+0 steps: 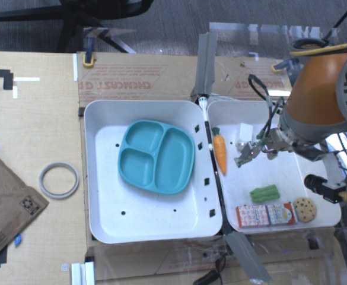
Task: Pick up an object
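I see the gripper [244, 157] empty, fingers parted, over the right bin [315, 221]; carrot [220, 152] just left of it, cookie [304, 208] beyond.

Arm [324, 94]: a bulky rounded housing is showing a broad orange band, with grey casing bordering it on the right and dark lettering partly visible along that edge. Below the band a grey metallic wrist section is narrowing toward the pincer [244, 156] — small, silver-grey, angular. Black cables [262, 94] are looping from the housing down to the wrist; a yellow one [315, 50] is running across the top. Finer markings are reading too small to tell.
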Motion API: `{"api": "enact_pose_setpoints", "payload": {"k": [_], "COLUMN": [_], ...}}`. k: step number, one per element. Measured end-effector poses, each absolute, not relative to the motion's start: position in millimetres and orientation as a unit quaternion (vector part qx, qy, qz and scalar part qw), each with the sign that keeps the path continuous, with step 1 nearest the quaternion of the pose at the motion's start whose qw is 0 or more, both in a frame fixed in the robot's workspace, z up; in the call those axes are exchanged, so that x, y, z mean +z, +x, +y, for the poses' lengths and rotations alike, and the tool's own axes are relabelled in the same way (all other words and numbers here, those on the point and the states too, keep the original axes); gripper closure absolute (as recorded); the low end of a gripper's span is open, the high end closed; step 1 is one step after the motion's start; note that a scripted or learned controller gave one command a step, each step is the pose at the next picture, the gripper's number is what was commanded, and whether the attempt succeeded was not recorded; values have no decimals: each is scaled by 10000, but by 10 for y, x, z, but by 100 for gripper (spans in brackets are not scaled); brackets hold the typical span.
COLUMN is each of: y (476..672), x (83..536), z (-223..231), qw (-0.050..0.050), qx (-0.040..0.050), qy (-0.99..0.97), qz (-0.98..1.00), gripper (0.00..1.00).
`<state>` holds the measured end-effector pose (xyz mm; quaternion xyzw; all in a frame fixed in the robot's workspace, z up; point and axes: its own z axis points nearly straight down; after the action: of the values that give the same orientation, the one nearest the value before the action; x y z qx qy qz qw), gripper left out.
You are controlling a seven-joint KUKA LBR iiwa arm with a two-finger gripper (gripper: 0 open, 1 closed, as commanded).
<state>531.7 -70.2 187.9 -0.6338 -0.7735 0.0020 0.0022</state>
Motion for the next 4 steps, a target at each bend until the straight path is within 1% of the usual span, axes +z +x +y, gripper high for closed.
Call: {"api": "enact_pose_setpoints", "payload": {"k": [1, 2, 3, 4], "y": [4791, 4802, 4873, 5728], "x": [896, 953, 1880, 2402], "z": [-1103, -1123, -720, -331], "qw": [0, 0, 19, 17], "qx": [0, 10, 16, 27], "qy": [-6469, -6487, -5966, -6172], "qz": [-7626, -7611, -8025, -7868], "gripper": [0, 100, 100, 100]}}
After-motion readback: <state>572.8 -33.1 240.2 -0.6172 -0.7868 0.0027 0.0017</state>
